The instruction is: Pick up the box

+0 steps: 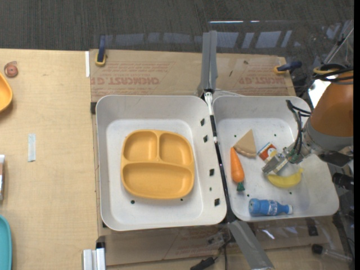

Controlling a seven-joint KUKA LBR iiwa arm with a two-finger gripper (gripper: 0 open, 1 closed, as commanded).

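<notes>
Your end effector (277, 165) hovers near the box (266, 151) in the right bin (320, 204); grip state unclear, box not lifted.

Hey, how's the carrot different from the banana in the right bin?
The carrot is orange with a green stem end; the banana is yellow. The carrot lies straight, running up and down the view near the bin's left wall; the banana curves and lies crosswise, right beside the gripper. Both are toy foods lying flat in the right bin.

orange divided plate (158, 164), orange carrot (237, 166), yellow banana (285, 179), blue bottle (269, 207), white bins (107, 151).
</notes>
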